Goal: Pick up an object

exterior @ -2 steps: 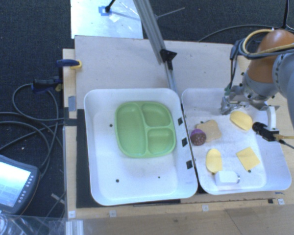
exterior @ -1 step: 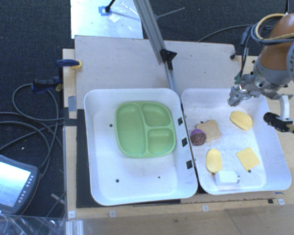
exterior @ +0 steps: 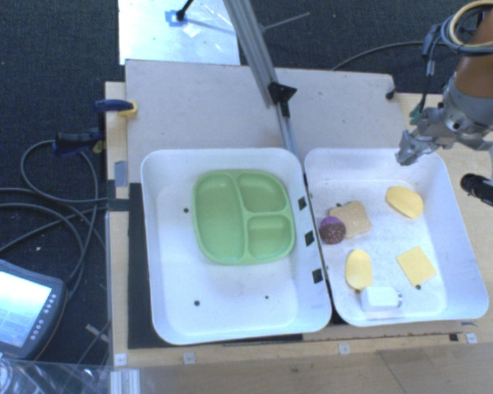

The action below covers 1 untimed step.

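While my gripper hangs over the far edge of the right bin, I cannot tell how it is set, since it is small and seen from behind. Nothing is between it and the pieces below. Closest to it lies a yellow oval piece, smooth and rounded. Toward the bin's middle a tan, squarish slab touches a dark purple ball. Nearer the front sit a second yellow oval, a flat yellow square and a white block by the front wall. All look like smooth plastic. The left bin carries a pale green tray with three compartments and rounded corners. A grey pole slants across the bench toward the seam between the bins.
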Available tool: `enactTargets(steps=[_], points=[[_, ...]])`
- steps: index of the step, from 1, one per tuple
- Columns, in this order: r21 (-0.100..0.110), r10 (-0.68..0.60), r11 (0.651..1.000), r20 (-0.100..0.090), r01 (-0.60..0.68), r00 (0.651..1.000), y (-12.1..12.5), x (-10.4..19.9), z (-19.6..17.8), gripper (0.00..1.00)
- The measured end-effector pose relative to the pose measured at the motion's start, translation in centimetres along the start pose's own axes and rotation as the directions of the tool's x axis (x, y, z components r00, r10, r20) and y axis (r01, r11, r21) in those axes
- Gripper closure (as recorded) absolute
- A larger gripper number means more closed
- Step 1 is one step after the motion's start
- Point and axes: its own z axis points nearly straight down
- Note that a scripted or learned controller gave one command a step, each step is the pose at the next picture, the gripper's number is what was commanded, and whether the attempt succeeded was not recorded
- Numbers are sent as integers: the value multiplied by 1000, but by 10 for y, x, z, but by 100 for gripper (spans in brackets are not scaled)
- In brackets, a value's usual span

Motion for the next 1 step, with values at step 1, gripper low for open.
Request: enactTargets(steps=[1], points=[[2,-4,1000,-1,4,1000,1,0,-51,100]])
